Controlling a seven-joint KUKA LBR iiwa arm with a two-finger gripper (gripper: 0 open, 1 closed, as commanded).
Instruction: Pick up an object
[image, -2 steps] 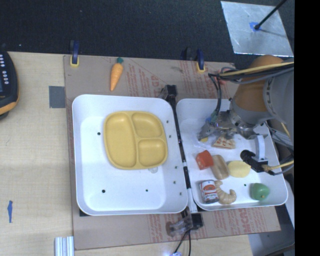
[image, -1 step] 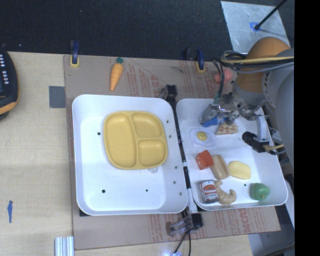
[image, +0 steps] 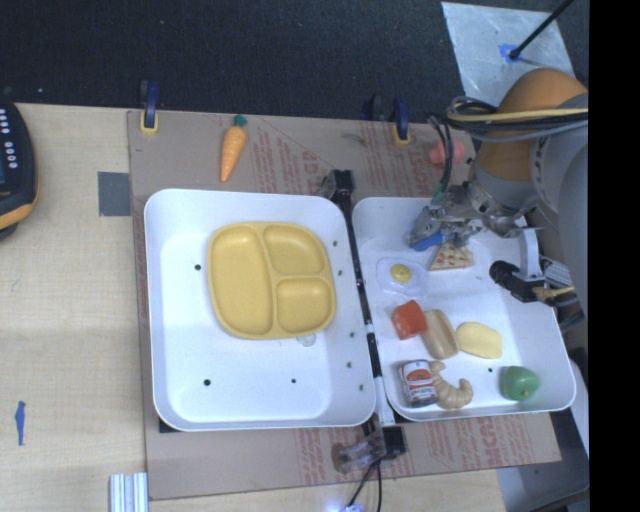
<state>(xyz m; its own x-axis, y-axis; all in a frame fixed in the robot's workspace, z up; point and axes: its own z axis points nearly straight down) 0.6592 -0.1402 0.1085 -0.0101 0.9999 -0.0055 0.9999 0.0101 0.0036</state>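
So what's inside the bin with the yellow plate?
The left bin holds just the yellow plate, which has three sections with nothing in them. Whatever lies under the plate is covered. The toy food sits in the right bin.

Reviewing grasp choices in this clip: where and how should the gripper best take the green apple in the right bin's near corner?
Probably from straight above, fingers closing across the middle of the green apple. It is round and sits hard in the corner of the right bin, so the walls block a side approach; the croissant side is freer.

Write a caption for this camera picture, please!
Gripper hovers by pizza slice in right bin of toy food.
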